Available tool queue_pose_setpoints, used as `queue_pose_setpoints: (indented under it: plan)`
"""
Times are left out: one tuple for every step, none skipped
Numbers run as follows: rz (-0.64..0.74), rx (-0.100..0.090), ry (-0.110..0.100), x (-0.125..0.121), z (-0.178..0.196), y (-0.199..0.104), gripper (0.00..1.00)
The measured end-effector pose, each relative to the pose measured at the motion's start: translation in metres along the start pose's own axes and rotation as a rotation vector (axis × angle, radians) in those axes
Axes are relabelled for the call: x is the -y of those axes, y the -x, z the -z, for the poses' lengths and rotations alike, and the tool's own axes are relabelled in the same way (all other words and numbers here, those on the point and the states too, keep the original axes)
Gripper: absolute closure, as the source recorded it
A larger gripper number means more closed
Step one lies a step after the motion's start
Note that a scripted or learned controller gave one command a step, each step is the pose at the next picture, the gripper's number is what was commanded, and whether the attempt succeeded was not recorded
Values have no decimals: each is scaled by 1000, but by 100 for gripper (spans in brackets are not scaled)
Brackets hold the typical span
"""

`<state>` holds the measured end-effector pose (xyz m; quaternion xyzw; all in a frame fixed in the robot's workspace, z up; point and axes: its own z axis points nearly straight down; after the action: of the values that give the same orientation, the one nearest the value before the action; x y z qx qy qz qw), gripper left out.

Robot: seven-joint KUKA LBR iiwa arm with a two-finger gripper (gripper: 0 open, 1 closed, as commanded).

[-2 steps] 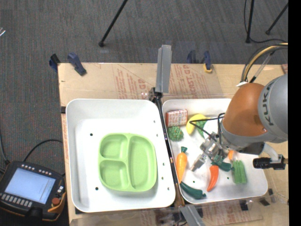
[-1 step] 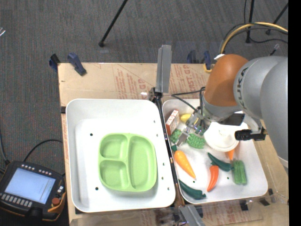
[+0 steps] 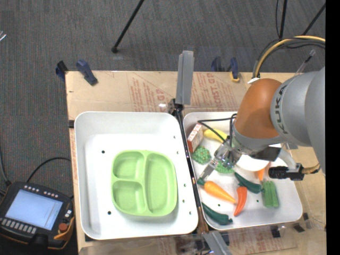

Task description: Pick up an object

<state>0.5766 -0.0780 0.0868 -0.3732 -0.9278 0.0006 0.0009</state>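
Now gripper [image 3: 212, 167] low in right bin [image 3: 289, 212], fingers spread a little, nothing visibly between them. Green toy [image 3: 201, 154] just beside, carrot [image 3: 219, 192] below. Best centre over one piece before closing.

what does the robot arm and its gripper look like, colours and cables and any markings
The thick grey arm has a rounded orange band above the wrist and dark KUKA lettering on its side. Yellow and black cables loop above it. The slim metallic two-finger gripper sticks out below a grey wrist collar.
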Motion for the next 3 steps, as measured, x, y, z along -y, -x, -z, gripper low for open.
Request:
queue_pose_setpoints:
  plan:
    - [48,-3,-1,46,-2,-31,0]
    - [54,-3,0,83,-2,-61,0]
    - [76,-4,-1,80,-2,-65,0]
